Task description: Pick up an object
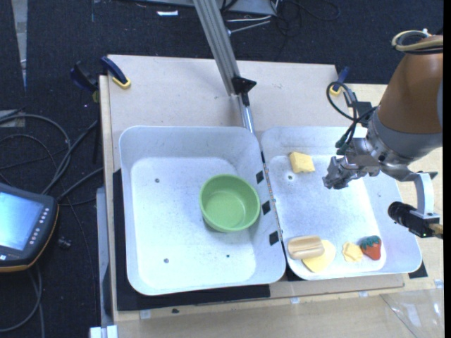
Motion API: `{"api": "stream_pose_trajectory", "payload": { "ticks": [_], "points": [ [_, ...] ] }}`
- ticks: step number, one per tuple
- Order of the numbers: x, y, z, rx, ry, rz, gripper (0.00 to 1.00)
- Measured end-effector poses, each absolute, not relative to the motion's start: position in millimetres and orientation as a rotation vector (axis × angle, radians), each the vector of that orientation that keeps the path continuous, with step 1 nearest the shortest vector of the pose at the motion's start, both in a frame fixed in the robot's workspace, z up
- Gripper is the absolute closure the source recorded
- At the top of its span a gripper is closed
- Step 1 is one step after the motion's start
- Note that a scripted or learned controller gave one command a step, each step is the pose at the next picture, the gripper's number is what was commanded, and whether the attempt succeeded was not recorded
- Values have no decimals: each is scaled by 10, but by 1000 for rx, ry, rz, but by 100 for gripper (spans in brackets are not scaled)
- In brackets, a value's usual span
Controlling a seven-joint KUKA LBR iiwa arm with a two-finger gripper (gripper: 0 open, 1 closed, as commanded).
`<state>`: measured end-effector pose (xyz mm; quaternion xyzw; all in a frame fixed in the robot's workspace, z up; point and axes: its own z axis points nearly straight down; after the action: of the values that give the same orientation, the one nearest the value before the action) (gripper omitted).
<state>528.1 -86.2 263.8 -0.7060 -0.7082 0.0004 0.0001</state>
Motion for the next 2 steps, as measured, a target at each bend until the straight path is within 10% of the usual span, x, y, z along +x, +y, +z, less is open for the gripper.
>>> {"api": "stream_pose_trajectory", "payload": {
  "ticks": [2],
  "points": [
    [5907, 142, 2444, -2213, -2225, 7, 100]
  ]
}}
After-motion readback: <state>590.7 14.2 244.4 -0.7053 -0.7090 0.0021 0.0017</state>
